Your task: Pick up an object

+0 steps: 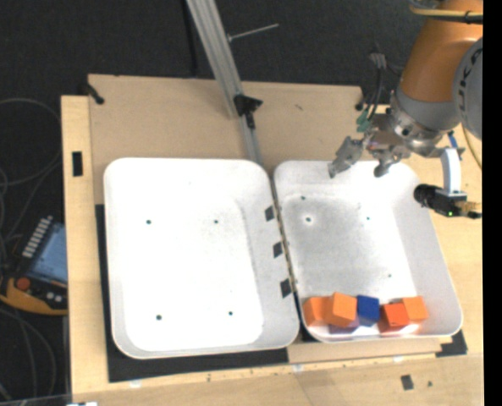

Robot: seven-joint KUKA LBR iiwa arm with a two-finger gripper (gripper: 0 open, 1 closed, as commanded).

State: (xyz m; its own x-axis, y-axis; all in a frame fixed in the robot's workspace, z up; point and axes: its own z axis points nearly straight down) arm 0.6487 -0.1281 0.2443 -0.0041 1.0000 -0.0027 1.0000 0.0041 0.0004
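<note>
Along the near wall of the right bin [428, 235] lies a row of small blocks: an orange block [318, 309], another orange block [344, 308], a blue block [367, 308] and two more orange blocks [393, 315] [414, 308]. My gripper [358, 166] hangs over the far edge of the right bin, well away from the blocks. Its two fingers are spread apart with nothing between them, so it is open.
The left bin [124, 227] sits beside the right one on the wooden bench. A slanted metal rail [221, 57] runs from the top down to the gap between the bins. Cables and a handheld pendant [39, 269] lie off the bench at left.
</note>
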